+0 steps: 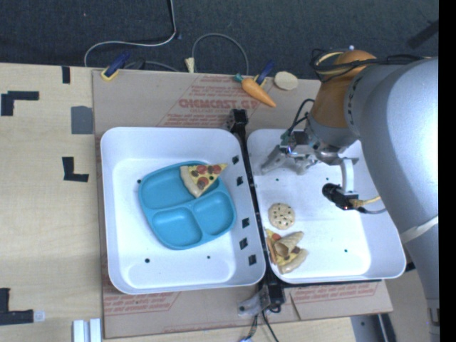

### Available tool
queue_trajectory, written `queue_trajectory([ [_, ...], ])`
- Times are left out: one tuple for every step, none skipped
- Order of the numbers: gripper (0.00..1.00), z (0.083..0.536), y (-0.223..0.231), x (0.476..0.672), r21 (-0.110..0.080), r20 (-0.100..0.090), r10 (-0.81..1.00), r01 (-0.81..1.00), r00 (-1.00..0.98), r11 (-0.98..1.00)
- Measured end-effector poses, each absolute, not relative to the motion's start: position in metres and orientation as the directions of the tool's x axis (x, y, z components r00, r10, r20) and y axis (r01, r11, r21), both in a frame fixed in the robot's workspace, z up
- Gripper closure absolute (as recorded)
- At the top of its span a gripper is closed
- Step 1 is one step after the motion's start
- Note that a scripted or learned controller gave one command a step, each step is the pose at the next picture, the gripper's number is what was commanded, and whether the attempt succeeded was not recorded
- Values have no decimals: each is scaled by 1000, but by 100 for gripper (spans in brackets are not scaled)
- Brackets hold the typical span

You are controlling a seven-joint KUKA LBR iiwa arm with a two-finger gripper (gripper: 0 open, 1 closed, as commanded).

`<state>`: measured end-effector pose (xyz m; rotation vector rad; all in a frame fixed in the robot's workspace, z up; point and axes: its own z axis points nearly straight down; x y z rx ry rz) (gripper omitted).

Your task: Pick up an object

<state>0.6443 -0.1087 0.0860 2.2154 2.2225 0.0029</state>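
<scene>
I am seeing two white bins lying side by side on the surface. The left bin is holding one blue divided plate with one pizza slice resting in its top compartment. The right bin is holding one round cookie and, just below it, one folded pastry. My gripper is hovering over the right bin's upper part, its fingers spread apart and gripping nothing. One carrot is lying beyond the bins.
</scene>
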Motion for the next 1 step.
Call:
queue_trajectory([
  [0, 85, -95, 668, -5, -5, 1000, 1000, -4, 4],
])
